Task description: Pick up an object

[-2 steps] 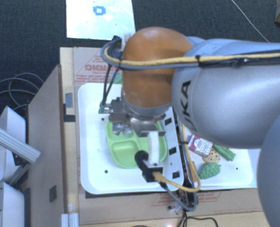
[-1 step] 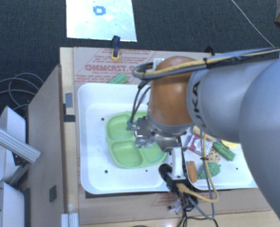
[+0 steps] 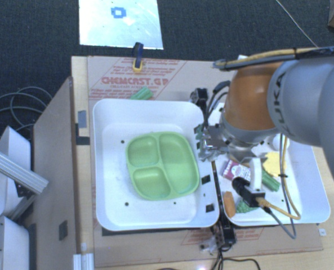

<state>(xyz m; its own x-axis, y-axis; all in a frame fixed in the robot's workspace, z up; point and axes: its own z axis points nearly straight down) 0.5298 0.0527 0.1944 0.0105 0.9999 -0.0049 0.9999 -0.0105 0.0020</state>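
The grey arm (image 3: 302,100) covers much of the right bin (image 3: 316,207), hiding the gripper's tip. At its five o'clock lie small objects: a green piece (image 3: 268,180), an orange item (image 3: 229,205), a pink packet (image 3: 232,169). The left bin (image 3: 107,151) holds a green divided tray (image 3: 161,165).

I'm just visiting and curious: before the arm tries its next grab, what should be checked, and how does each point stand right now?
1. Arm over the right bin, where the small items lie: ok.
2. Items there to grab, such as the green piece, the yellow piece and the orange piece: ok.
3. Pincer state: cannot tell, the arm's body hides it.
4. Anything already held: cannot tell.
5. Green divided tray lying flat in the left bin, away from the arm: ok.
6. Yellow cable looping over the right bin's items: not ok, could snag.
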